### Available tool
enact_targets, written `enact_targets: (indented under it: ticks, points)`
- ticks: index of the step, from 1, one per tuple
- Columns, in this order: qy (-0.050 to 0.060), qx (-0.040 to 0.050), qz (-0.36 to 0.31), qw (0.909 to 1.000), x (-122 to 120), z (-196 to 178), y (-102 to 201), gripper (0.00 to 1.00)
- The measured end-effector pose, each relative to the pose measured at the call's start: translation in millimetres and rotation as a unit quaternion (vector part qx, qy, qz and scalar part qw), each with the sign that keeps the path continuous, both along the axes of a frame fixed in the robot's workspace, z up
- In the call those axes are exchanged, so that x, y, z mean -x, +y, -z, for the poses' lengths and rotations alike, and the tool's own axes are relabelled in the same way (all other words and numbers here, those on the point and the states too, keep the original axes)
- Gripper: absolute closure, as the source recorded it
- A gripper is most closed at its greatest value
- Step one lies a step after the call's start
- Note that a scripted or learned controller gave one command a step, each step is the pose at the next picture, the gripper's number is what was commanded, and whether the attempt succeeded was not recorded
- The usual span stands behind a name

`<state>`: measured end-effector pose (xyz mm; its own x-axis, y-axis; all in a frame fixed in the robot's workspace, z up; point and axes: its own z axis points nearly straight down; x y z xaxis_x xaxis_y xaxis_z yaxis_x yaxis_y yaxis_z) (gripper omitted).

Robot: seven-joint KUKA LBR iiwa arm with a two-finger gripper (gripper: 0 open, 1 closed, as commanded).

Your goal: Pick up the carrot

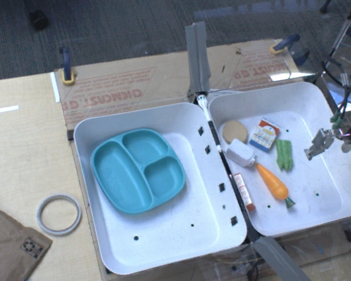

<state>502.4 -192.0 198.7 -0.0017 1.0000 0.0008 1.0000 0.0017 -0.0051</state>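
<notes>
The carrot (273, 182) lies slantwise in the right bin (335, 206), green pepper (284, 154) just beside it, white block (240, 153) at its tip. My jaws hover near the right wall; spread or pressed, I cannot tell.

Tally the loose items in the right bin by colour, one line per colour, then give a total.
Orange: 1, the carrot
Green: 1, the green vegetable
Tan: 1, the round disc
White: 1, the white block
Red and white: 2, the small box and the thin tube
Total: 6
</notes>
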Motion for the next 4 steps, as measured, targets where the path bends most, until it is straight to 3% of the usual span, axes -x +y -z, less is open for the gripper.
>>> enact_targets:
  ticks: [1, 2, 3, 4]
  points:
    - [0.000, -0.0003, -0.011, 0.9999, 25.5, 87.2, 56.0, 0.00]
    - [0.001, 0.0000, 0.052, 0.9987, 14.1, 109.8, 97.1, 0.00]
    - [0.003, -0.0002, 0.054, 0.9986, 14.5, 103.2, 95.9, 1.00]
    - [0.000, 0.0013, 0.014, 0.9999, -22.7, 9.6, 110.7, 1.00]
